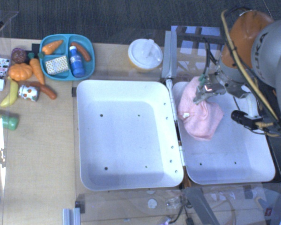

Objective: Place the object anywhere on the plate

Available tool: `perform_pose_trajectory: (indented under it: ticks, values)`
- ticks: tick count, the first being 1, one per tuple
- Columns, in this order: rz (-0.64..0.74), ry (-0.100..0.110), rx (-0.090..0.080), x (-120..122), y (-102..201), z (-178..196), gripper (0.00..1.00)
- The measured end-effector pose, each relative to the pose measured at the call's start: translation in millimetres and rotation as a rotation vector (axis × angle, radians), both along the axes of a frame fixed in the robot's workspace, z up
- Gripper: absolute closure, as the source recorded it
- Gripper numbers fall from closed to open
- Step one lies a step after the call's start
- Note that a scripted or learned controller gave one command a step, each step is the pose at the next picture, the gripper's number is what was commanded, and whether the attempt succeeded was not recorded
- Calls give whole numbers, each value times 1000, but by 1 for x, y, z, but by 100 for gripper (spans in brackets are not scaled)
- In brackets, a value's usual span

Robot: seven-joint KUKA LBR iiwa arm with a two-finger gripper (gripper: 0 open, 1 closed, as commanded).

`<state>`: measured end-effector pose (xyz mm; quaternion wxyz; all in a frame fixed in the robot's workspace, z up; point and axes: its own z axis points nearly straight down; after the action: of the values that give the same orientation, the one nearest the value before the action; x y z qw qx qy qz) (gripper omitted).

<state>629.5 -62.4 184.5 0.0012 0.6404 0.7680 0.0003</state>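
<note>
A crumpled pink cloth (200, 110) lies in the right bin (234, 163), near that bin's far left corner. My gripper (202, 92) is down on the cloth's upper part, its tips pressed into the fabric. The arm reaches in from the right with its orange band at the top right. A teal divided plate (86, 46) sits on the bench beyond the left bin, holding a toy carrot, a blue bottle, a sausage and a patterned block.
The left bin (126, 135) lies beside the right one. A white lidded cup (145, 53) stands behind the bins. Toy foods, a banana and a small can are scattered at the bench's far left. Black cables hang off the arm over the right bin.
</note>
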Motion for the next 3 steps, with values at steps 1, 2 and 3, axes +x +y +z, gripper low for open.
perform_pose_trajectory:
  ticks: [1,2,3]
  values:
    - [8,-2,1,1,2,41,100]
    - [412,-1,1,-22,47,50,100]
    - [816,-2,0,-41,93,58,100]
